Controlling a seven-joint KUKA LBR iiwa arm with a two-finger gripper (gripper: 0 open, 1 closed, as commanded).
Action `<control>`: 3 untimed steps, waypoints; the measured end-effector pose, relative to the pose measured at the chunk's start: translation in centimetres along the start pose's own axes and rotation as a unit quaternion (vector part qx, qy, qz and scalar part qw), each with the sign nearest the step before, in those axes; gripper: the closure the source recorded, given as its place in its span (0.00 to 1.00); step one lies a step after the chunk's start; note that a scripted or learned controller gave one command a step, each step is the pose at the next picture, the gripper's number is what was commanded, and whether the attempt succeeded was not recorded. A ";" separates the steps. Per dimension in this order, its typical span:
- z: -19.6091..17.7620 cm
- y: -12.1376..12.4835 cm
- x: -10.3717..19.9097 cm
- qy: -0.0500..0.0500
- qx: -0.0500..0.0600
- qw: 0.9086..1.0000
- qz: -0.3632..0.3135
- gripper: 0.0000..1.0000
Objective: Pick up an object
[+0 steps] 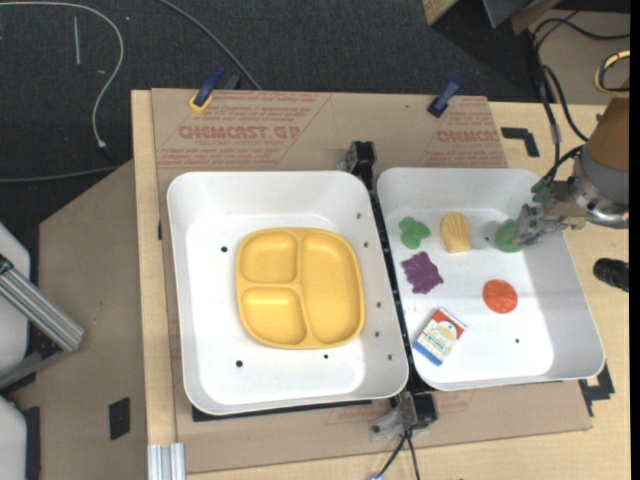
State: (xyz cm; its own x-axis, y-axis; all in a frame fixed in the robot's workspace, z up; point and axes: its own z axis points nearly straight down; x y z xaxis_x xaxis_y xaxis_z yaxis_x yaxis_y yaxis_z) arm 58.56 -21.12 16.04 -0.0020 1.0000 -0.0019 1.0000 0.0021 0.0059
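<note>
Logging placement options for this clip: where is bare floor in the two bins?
Left bin: bare margin all around the yellow divided plate. Right bin: bare near-right corner beyond the orange disc and small carton. Crowded: far strip around the pincer.

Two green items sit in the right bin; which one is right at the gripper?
The green item near the bin's right wall, directly beside the gripper. The other green item lies further left, next to the yellow piece.
</note>
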 end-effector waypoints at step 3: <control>-10.5 0.9 6.0 0.002 0.003 1.000 -0.002 1.00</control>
State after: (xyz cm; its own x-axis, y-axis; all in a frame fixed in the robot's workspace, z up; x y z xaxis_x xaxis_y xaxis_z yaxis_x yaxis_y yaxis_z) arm 59.40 -15.08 26.50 -0.0064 1.0000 0.0029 1.0000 0.0064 -0.0011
